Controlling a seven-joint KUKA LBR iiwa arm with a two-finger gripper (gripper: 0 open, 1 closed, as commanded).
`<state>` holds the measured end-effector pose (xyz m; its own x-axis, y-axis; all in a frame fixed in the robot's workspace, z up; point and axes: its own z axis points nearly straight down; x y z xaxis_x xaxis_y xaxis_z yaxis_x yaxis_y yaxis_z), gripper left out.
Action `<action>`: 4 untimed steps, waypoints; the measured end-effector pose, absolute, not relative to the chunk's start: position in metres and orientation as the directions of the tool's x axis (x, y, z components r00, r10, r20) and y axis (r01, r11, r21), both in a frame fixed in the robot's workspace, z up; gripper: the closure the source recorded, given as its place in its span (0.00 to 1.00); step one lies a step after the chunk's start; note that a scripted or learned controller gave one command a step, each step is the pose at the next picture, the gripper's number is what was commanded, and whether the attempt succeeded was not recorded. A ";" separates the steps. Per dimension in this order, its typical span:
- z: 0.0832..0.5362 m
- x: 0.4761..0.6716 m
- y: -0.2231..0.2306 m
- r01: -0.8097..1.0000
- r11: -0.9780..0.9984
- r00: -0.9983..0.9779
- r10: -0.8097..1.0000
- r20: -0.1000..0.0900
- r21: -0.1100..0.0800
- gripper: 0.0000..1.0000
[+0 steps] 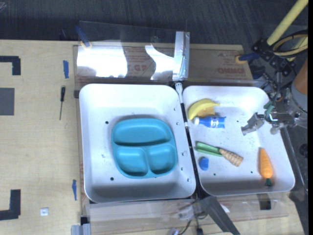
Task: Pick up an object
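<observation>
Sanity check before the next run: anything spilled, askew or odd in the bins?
Nothing stands out. Blue divided tray lies flat in the left bin. Banana, blue bottle, green-handled brush, small blue piece and carrot lie loose in the right bin, none spilled.

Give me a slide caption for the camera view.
Gripper hovers over right bin holding banana, carrot and blue bottle; blue tray fills left bin.

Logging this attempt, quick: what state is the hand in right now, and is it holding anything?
Hand: over the right bin, near its right wall, with nothing visible between it; open or closed cannot be told from this view.
</observation>
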<state>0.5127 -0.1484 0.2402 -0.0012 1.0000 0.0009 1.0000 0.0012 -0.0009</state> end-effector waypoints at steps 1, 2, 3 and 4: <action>0.119 0.510 -0.139 0.981 0.195 -0.195 0.981 0.002 -0.004 0.00; 0.088 0.500 -0.139 0.986 0.167 -0.167 0.986 -0.001 0.007 0.00; 0.099 0.502 -0.140 0.986 0.165 -0.165 0.986 -0.004 0.013 1.00; 0.217 0.517 -0.047 0.989 0.145 -0.145 0.989 0.001 0.010 1.00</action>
